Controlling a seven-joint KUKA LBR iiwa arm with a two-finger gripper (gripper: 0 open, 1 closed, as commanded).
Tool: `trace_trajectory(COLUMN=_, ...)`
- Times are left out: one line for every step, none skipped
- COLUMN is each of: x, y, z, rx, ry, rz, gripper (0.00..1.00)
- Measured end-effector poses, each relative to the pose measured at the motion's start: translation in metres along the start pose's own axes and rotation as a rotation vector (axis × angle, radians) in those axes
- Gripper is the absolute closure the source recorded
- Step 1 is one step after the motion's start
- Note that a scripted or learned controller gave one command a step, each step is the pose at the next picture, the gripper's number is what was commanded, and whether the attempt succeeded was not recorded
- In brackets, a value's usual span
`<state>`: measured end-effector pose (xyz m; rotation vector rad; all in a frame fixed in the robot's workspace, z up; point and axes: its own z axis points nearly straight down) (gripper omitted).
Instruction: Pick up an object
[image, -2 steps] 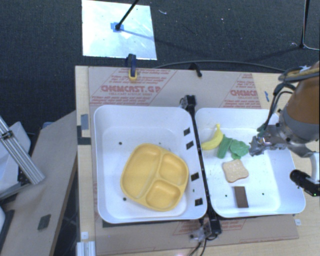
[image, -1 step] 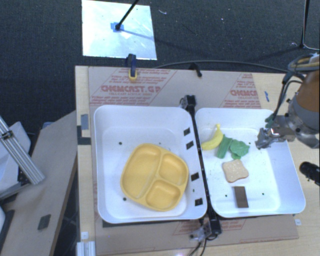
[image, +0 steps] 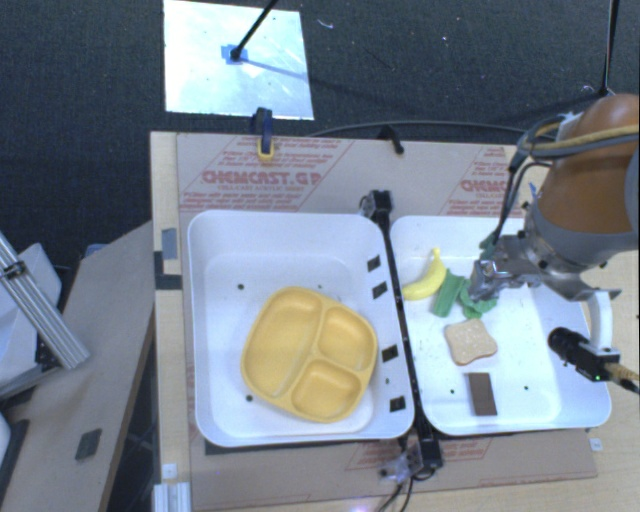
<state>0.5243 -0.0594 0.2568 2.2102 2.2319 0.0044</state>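
Observation:
In the right bin (image: 575, 408) lie a yellow banana (image: 424, 281), a green piece (image: 449, 296), a slice of toast (image: 470, 342) and a brown bar (image: 482, 393). My gripper (image: 482, 287) hangs low over the bin's upper middle, right at the green piece's right end and just above the toast. Whether it touches the green piece is hidden by the wrist. The banana lies a little to its left, against the green piece.
The left bin (image: 205, 300) holds a yellow divided tray (image: 311, 352). A black divider with clips (image: 393, 330) runs between the bins. The arm's grey and orange body (image: 590, 190) covers the right bin's far right corner, and a black fitting (image: 578, 354) sits over its right side.

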Motion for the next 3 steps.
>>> trace_trajectory(x=0.052, y=0.009, z=0.014, rx=0.002, ry=0.000, rz=0.001, gripper=1.00)
trace_trajectory(x=0.109, y=0.017, z=0.009, rx=0.000, ry=0.001, rz=-0.001, gripper=1.00)
trace_trajectory(x=0.160, y=0.011, z=0.025, rx=0.003, ry=0.000, rz=0.000, gripper=1.00)
